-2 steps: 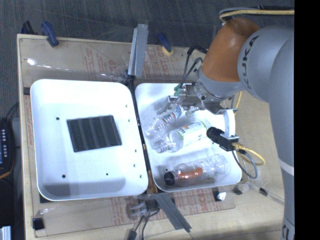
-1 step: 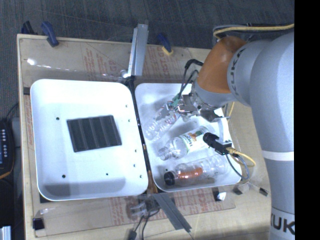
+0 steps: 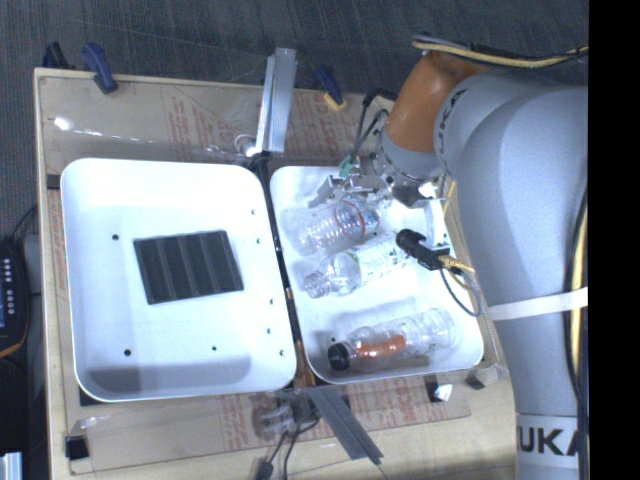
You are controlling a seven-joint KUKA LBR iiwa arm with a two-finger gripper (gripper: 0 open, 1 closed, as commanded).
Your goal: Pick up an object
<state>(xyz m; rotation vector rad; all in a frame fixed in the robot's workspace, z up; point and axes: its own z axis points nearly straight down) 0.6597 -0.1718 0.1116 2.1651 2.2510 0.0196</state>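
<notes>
Three clear plastic bottles lie in the right bin (image 3: 300, 193). The upper bottle (image 3: 335, 226) lies near the bin's back, the middle bottle (image 3: 355, 266) with a pale green label sits below it, and a bottle with an orange label and dark cap (image 3: 390, 343) lies along the front wall. My gripper (image 3: 352, 183) is down at the back of the right bin, right over the top end of the upper bottle. Its fingers are small and tangled with the bottle's glare.
The left bin (image 3: 90, 198) holds a dark ribbed rectangular panel (image 3: 188, 265). A metal bar (image 3: 276, 98) rises behind the divide between the bins. Blue clamps (image 3: 98, 66) hold the bench's back edge. The arm's grey body (image 3: 520, 198) covers the right bin's right side.
</notes>
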